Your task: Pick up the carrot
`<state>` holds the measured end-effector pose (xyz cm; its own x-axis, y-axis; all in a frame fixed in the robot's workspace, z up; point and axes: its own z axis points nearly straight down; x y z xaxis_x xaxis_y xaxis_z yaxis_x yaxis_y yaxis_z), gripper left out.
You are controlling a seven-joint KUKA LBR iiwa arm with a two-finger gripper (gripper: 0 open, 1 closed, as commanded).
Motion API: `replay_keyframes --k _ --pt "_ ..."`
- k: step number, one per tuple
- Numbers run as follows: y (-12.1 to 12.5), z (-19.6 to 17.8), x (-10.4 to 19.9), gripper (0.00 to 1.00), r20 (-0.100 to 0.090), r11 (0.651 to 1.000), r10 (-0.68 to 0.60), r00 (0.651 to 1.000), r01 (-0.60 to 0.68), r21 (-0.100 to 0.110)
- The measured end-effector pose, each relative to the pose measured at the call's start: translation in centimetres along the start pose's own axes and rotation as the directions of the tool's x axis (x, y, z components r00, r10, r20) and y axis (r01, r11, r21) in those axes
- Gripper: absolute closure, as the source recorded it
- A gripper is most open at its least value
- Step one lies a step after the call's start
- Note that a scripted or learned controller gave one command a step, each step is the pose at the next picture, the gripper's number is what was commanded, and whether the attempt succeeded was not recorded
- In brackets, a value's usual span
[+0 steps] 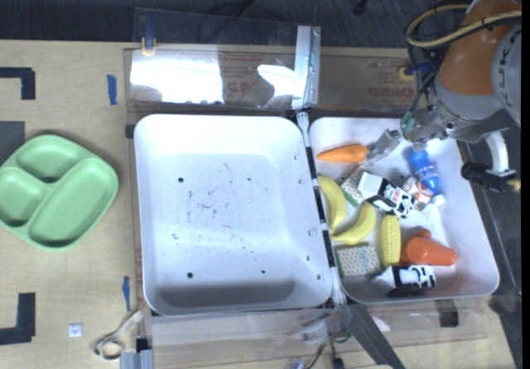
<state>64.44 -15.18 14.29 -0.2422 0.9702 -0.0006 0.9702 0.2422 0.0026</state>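
Note:
The orange carrot [342, 153] lies on its side at the back left of the right bin [484, 272], its tip pointing right. My gripper [386, 143] hangs just to the right of the carrot's tip, low over the back of that bin and close to the carrot. The view shows nothing held in it. The grey arm with its orange band [469, 55] comes in from the upper right.
Crowding the right bin are a blue bottle [422, 169], two bananas [335, 198], a corn cob [389, 239], an orange toy [428, 252] and black-and-white pieces [398, 198]. The left bin [224, 131] adjoins it. A green divided plate [55, 189] sits far left.

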Motion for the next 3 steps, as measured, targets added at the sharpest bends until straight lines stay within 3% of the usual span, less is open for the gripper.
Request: replay_keyframes --k 1,2,3 --pt "4.2 -4.3 7.0 0.00 0.001 0.985 -0.170 0.985 0.170 -0.002" --pt "2.4 -13.5 2.0 0.00 0.001 1.000 -0.002 1.000 0.002 -0.001" --pt "3.3 0.8 3.5 0.00 0.000 0.976 -0.217 0.976 0.217 -0.001"
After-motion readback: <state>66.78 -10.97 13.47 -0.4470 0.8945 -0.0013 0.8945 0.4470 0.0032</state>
